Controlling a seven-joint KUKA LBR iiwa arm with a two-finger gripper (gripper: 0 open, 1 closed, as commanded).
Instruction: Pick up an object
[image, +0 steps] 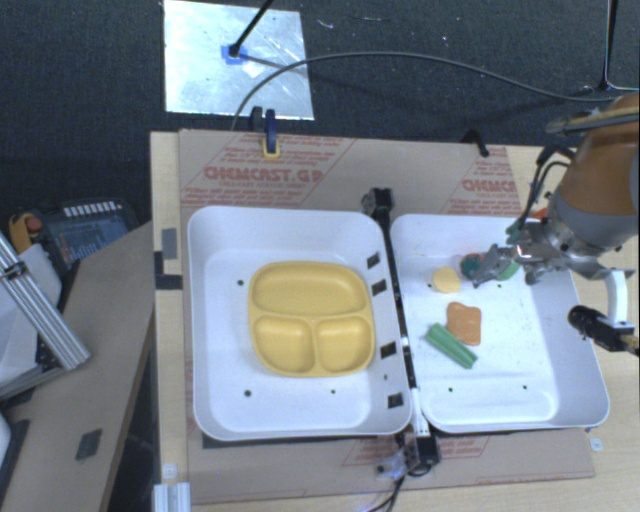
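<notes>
The right bin (570, 400) holds several small items. A round yellow piece (445, 280) lies near its left wall. Below it lie an orange ridged piece (463, 323) and a green stick (451, 346), which rests at a slant. A small green piece (471, 266) sits just right of the yellow one. My gripper (490, 266) reaches in from the right and hangs low at that green piece, close to or touching it. Whether it grips the piece is hidden.
A yellow divided plate (305, 318) lies in the middle of the left bin (215, 300). A black divider (393, 300) runs between the two bins. The right bin's front half is bare white floor.
</notes>
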